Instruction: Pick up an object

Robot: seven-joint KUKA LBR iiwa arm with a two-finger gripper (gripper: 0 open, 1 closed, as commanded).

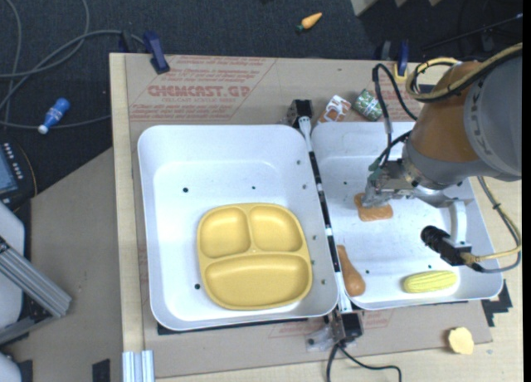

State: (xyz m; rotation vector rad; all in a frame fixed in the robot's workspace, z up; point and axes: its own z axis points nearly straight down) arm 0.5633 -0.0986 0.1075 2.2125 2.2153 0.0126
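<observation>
The grasp is judged to be in hand, the gripper [378,196] being set on the orange piece [375,212] at the middle of the right bin [390,256], its closure not discernible, and a firm clamp and lift being called for.

End effector [377,195] at orange piece [378,213], yellow tray [253,256]

Operator: Where can I pass?
Inspector: You have bare floor at the rear of the left bin [224,164]; the yellow plate [253,256] fills its front. In the right bin [390,249], the middle lies open between the brown piece [350,272] by the dividing wall and the corn cob [430,281].
</observation>
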